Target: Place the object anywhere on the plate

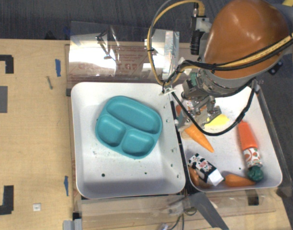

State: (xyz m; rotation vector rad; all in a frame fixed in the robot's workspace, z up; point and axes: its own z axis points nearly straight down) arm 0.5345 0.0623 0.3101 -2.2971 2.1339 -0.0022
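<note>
the hand (202, 110) hangs low over the far left part of the right bin (270, 143), right above the toys; i cannot tell how it is set or whether it grips anything. just under it lies an orange carrot (200, 137), its long axis slanting from far left to near right, the tip pointing near right. beside the carrot sits one yellow piece (217, 122), partly under the hand. further right lies one orange bottle (248, 144) with a green cap, lengthwise far to near. near the front edge are one cow-patterned carton (205, 167) and a second carrot (239, 179). the left bin (84, 128) holds one teal three-compartment plate (129, 126) on the desk (31, 128).
</note>
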